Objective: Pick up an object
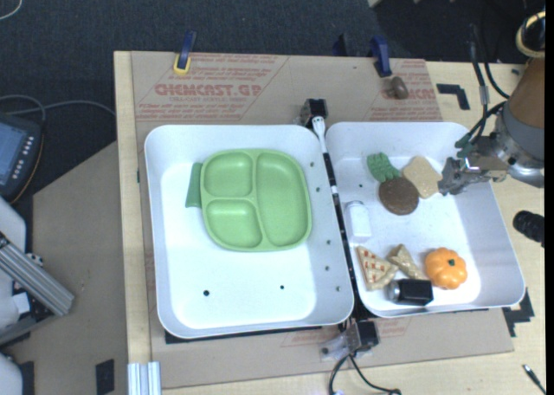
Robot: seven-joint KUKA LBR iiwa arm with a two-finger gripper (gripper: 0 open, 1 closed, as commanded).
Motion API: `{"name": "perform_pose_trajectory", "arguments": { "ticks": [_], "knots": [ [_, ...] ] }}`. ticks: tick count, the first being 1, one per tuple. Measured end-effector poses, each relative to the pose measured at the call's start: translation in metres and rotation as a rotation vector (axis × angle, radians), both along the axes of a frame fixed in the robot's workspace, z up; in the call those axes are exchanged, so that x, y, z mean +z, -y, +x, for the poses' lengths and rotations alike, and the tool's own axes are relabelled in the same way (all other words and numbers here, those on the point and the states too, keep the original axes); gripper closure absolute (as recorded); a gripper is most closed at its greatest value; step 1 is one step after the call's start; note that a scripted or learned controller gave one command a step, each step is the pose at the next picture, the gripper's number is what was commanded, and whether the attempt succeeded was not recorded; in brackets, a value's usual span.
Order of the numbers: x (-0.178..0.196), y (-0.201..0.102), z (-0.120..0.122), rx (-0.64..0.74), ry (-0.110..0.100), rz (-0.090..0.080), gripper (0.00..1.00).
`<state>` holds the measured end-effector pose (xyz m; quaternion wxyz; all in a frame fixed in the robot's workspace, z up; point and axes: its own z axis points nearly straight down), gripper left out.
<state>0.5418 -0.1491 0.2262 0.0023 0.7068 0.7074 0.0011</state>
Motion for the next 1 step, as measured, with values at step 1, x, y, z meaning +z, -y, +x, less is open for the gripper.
{"name": "perform_pose_trajectory", "arguments": {
  "ticks": [1],
  "knots": [
    [-0.0094, -0.0477, 0.0092, 0.004, -0.007, 0.004, 1.00]
  ]
}}
